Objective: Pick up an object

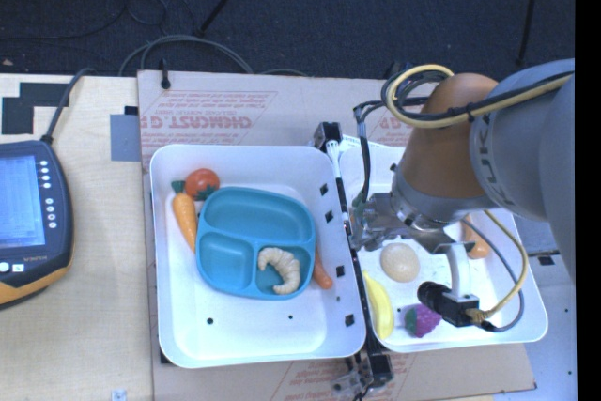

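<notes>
The gripper [379, 235] is low over the right bin [535, 319], at that bin's left side close to the wall it shares with the left bin [178, 333]. The grey wrist and the orange band of the arm [451, 155] cover most of it from above, so I cannot tell whether it is spread or pressed together, and nothing can be seen held in it. Yellow and black cables [418, 87] loop over the top of the arm, and a white bracket with a black part [449, 303] hangs from the wrist over the bin floor.

Several objects lie in the right bin. A pale egg [399, 261] sits just beside the gripper, on the side nearer the front wall. A yellow banana [378, 305] lies near the front left corner, along the dividing wall. A purple bunch of grapes [423, 322] rests near the front wall, right of the banana and touching or nearly touching the black part. An orange item [478, 249] is partly hidden by the arm.

In the left bin, a blue divided plate [246, 211] holds a curled beige piece [284, 269] in its front right compartment. A tomato [201, 182] and a carrot [185, 219] lie by the plate's left edge, and a smaller orange piece [323, 276] is wedged between the plate and the dividing wall.

A tablet-like control pendant [28, 207] rests on the bench left of the bins.
</notes>
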`<state>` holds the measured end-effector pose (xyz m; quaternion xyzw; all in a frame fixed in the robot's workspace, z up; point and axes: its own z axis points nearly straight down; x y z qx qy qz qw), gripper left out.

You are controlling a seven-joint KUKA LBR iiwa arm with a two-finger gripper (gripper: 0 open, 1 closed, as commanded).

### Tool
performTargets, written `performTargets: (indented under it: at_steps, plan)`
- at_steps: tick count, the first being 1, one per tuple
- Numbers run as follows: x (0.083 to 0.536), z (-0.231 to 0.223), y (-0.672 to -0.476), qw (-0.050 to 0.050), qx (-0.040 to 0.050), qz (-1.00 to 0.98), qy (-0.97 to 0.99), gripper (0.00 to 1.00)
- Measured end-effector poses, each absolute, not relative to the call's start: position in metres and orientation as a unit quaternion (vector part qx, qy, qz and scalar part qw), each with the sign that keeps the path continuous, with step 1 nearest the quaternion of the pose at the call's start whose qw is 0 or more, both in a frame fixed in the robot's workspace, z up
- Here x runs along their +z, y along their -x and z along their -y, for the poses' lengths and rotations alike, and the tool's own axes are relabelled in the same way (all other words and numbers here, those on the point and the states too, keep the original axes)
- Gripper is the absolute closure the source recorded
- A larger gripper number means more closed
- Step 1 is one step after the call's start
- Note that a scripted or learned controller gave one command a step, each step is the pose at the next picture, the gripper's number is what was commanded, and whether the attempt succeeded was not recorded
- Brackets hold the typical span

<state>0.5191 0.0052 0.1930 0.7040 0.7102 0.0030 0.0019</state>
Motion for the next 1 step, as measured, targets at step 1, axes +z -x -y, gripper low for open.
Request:
performTargets:
  at_steps: [1]
  plan:
    - [0.3246, -0.0326, -0.4795, 0.002, 0.0043, -0.709, -0.705, 1.00]
